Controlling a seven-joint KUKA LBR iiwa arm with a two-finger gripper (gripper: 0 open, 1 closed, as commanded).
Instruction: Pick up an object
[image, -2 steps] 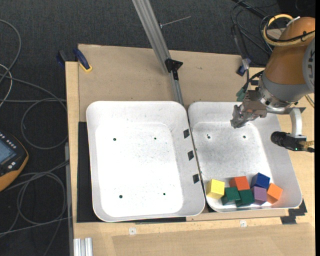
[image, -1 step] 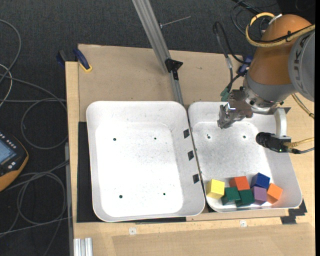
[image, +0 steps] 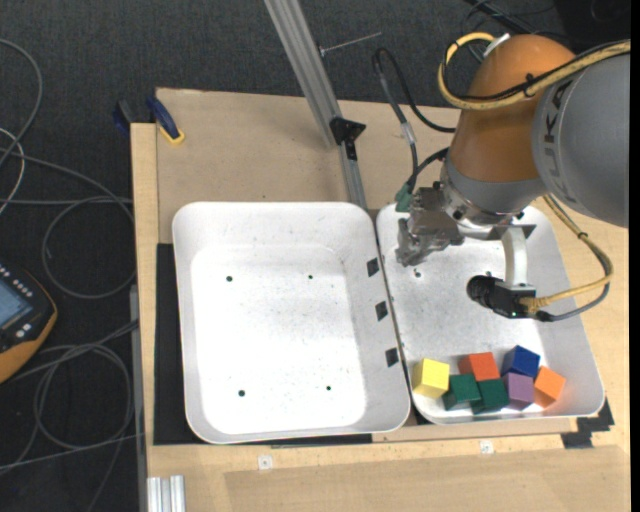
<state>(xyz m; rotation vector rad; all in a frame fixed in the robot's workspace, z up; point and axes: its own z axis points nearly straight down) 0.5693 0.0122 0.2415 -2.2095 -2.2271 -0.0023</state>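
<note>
Several small cubes lie bunched along the near edge of the right bin (image: 440, 315): a yellow cube (image: 434, 376), a red cube (image: 482, 365), two green cubes (image: 463, 390) (image: 491, 397), a blue cube (image: 523, 360), a purple cube (image: 520, 387) and an orange cube (image: 549, 384). My gripper (image: 413, 252) hangs over the far left part of the right bin, close to the wall between the bins. It is well behind the cubes and apart from them. No cube is at its tip.
The left bin (image: 270, 320) sits beside the right one. A slanted metal post (image: 320, 90) rises behind the bins. A black camera unit with a yellow cable (image: 500, 295) hangs from the wrist over the right bin. Loose cables lie on the floor at left.
</note>
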